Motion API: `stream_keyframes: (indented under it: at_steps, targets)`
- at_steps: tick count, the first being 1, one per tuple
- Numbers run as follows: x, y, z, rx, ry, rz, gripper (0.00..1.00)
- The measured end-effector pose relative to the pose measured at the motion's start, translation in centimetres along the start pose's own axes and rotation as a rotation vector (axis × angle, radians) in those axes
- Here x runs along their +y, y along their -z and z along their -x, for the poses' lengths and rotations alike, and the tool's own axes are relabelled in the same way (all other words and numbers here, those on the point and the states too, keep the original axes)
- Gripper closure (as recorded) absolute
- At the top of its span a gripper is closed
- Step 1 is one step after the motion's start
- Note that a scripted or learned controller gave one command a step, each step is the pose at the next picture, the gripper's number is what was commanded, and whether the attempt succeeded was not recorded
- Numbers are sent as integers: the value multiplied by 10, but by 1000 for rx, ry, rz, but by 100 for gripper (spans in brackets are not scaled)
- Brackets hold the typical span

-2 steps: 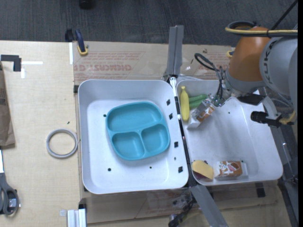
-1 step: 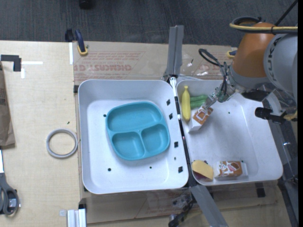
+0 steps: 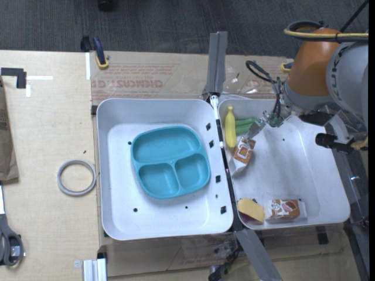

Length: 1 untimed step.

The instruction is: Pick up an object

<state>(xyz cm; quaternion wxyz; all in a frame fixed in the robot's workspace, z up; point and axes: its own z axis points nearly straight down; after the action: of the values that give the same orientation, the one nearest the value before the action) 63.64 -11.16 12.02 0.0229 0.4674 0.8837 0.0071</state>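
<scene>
Tool: our tool hangs low over the far left part of the right bin, just right of the green item. At this size we cannot tell whether it is apart, together or clamped on anything.
Progress: we judge the pick not yet done. Nothing is visibly lifted, and every object we can make out lies on a bin floor. Left to do: close on one thing and raise it clear.
Nearest candidates: the yellow bottle-shaped item and the green item lie side by side in the far left corner of the right bin, close to the tool. The orange-and-white packet lies just nearer than them, against the left wall.
Right bin, near end: a yellow-and-red piece and a brown-and-white packet sit side by side along the near edge.
Left bin: the left bin holds a blue divided tray with three compartments, lying flat near the middle.
Tabletop: a grey ring lies on the tabletop, left of both bins.
</scene>
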Motion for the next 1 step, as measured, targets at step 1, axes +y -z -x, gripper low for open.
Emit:
stream_keyframes:
  at_steps: [1]
  targets:
    - [43,69,-16,37,263,-29,0]
